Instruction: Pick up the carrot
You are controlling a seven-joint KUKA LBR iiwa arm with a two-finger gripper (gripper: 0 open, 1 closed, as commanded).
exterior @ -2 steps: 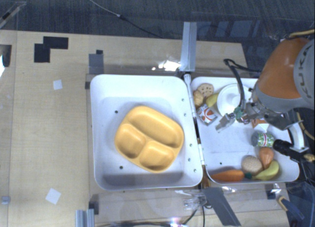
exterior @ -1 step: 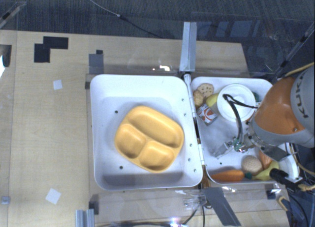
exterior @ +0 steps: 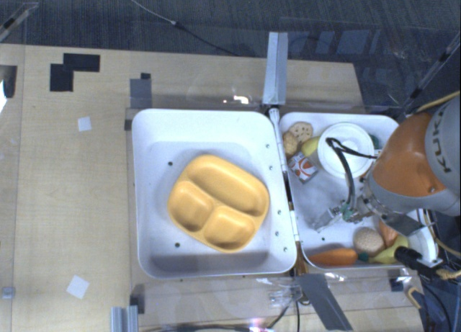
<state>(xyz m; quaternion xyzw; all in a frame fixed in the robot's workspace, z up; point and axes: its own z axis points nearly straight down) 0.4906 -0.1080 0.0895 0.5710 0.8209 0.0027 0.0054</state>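
carrot (exterior: pixel 333 256) — just below claw (exterior: pixel 333 217)

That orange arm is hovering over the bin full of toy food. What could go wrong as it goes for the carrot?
The carrot lies against the right bin's near wall, so a finger might hit the wall rather than slip beside it. A round bun-like piece and something yellow crowd its right end, so the gripper might nudge or grab those instead. The arm also hides part of the bin from the camera.

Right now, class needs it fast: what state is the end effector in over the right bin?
End effector: cannot be told whether open or closed; nothing is seen in it. The carrot lies apart on the bin floor.
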